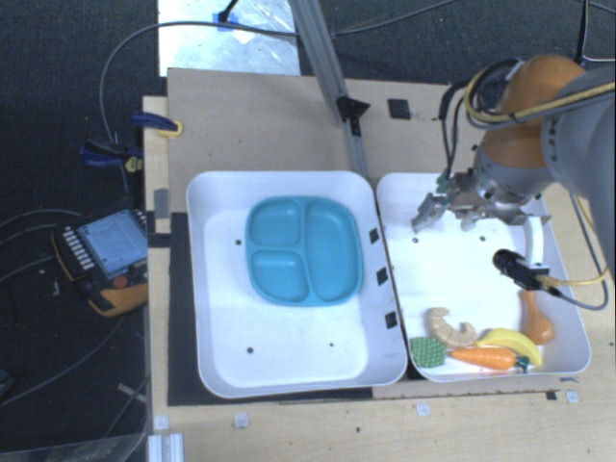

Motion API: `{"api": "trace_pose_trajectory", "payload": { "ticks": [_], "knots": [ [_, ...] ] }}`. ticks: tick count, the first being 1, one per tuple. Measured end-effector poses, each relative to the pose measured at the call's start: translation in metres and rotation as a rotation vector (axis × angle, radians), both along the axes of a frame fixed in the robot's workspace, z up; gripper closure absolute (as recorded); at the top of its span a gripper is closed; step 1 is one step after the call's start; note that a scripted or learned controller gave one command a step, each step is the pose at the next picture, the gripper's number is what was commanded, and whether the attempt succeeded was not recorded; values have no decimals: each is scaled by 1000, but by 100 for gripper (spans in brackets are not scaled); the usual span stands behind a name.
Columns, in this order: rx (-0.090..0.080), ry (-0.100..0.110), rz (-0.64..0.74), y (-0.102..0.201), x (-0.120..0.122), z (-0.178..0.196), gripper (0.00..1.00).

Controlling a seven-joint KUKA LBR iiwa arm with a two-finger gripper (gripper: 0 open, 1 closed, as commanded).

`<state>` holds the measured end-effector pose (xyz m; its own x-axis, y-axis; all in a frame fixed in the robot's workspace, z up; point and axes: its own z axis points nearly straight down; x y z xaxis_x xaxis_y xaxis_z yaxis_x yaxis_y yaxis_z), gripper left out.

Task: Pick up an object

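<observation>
My gripper [447, 218] hovers over the upper part of the right bin [452, 268], fingers spread apart with nothing between them. The objects lie well below it, along the bin's near edge: a beige curved piece [450, 327], a small green piece [429, 352], an orange carrot [481, 358], a yellow banana [510, 341] and a brown club-shaped piece [536, 318] by the right wall. None of them touches the gripper.
The left bin [217, 287] holds a blue divided plate [304, 250]. A slanted grey pole [322, 46] crosses the bench behind the bins. Clamps and a handheld device [104, 258] lie off the bench to the left.
</observation>
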<state>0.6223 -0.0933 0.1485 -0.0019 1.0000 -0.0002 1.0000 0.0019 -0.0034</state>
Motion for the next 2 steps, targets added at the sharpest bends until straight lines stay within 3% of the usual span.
{"api": "trace_pose_trajectory", "payload": {
  "ticks": [1, 2],
  "knots": [
    [0, -1, -1, -6, 2, -44, 0],
    [-1, -6, -1, -6, 3, -63, 0]
  ]
}}
